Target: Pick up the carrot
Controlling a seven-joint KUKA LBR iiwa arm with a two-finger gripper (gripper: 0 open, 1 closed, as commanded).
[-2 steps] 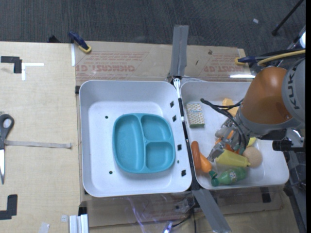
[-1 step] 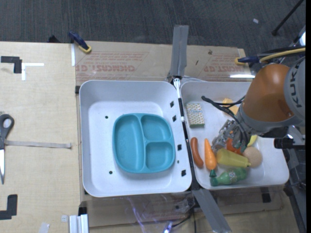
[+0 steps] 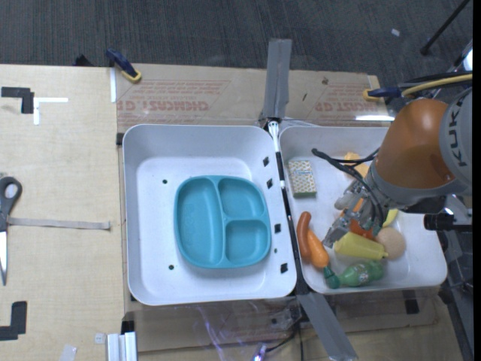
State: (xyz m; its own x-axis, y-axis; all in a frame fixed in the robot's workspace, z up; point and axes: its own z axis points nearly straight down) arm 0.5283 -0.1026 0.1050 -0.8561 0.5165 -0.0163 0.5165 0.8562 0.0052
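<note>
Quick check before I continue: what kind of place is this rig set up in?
Likely a robotics lab test bench, not a kitchen: two white bins taped to cardboard on dark carpet, toy food such as the carrot, and scissors on the bench.

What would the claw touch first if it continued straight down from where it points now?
Probably the corn, which lies just under the claw. The carrot is to the left, apart from that line. Depth is hard to judge.

A robotics lab: taped cardboard (image 3: 225,96) beneath twin bins (image 3: 139,224).
</note>
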